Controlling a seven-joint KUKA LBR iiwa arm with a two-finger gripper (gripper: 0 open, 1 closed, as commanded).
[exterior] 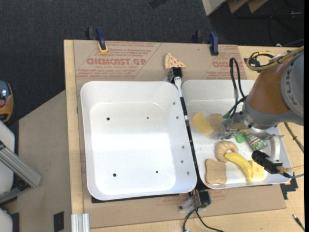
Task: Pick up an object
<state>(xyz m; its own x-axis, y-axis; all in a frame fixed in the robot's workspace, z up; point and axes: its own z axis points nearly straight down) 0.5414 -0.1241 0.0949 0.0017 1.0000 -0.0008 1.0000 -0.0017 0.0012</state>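
In the right white plastic bin (203, 88), grey two-finger gripper (230, 128) hovers btwn pale-yellow lemon (203, 123) & tan croissant (225, 149); grip state unclear.

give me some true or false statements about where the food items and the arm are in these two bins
1. The banana lies in the right bin. True.
2. The left bin holds the slice of bread. False: the slice of bread is in the right bin, near its front edge.
3. The gripper is down inside the right bin. True.
4. The croissant lies beside the banana. True.
5. The pizza slice toy sits inside the right bin. False: it rests on the board behind the bins, by their shared edge.
6. The arm is over the left bin. False: it is over the right bin.
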